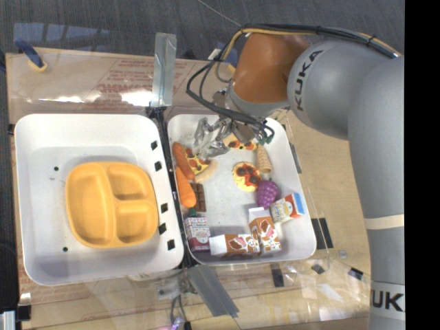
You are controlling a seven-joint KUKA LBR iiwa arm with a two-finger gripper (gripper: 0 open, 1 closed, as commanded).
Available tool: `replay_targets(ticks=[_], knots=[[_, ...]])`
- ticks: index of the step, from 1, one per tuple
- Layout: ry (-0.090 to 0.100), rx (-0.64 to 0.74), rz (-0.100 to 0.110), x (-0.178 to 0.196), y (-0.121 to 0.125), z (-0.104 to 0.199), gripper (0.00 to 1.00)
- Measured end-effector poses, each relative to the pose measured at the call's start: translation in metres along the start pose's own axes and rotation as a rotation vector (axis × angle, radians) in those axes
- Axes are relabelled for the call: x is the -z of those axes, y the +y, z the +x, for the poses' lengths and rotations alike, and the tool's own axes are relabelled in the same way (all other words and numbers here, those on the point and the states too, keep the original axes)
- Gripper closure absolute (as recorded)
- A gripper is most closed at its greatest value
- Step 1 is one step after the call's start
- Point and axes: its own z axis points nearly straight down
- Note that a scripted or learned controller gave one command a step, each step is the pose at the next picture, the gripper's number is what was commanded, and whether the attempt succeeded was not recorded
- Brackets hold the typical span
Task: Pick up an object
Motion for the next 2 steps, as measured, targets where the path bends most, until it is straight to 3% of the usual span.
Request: replay_targets(ticks=[1, 2], knots=[[0.007, -0.058, -0.005, 0.140, 0.018, -0.008, 1.00], [0.019, 0.230, -0.018, 0.073, -0.020, 0.036, 1.00]])
